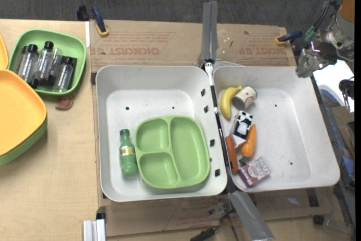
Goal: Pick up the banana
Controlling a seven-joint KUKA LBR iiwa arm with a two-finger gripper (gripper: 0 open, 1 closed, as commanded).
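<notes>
Gripper [305, 62] of mine hangs over the right bin's [293, 172] far right corner; I cannot tell its opening. Nothing is done yet: the banana [227, 100] lies untouched, well apart at the bin's far left.

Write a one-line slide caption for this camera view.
Banana lies beside a small cup in the right bin; the gripper hovers above that bin's far-right corner.

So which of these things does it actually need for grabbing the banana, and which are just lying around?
Needed: banana, gripper, right bin.

Lying about: small can, black-and-white toy, two carrots, pink packet, green bottle, green divided plate, left bin, green tray of bottles, orange plates.
</notes>
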